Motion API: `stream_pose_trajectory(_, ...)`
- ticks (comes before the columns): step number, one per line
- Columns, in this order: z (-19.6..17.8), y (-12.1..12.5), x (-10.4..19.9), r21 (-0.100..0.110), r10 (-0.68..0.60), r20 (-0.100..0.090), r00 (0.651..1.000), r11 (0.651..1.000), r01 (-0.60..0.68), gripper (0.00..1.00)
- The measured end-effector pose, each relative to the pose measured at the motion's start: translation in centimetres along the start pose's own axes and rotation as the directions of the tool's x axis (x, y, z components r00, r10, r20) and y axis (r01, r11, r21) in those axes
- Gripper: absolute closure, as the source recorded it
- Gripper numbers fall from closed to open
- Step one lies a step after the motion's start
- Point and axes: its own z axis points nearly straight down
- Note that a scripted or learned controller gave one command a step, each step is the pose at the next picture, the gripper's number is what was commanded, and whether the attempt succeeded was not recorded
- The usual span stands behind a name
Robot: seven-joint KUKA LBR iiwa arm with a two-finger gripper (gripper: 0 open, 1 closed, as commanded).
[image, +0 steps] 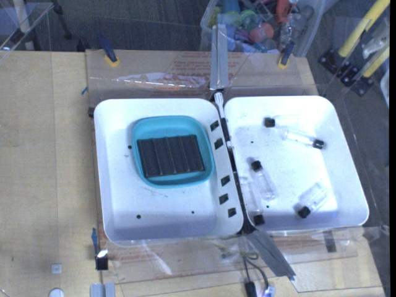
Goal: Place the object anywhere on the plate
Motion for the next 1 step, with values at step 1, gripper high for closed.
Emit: stream_pose_trajectory(1,7.51,-0.07,0.24,0.004,-0.012,-0.002,1.000,1.000,0.012,0.00)
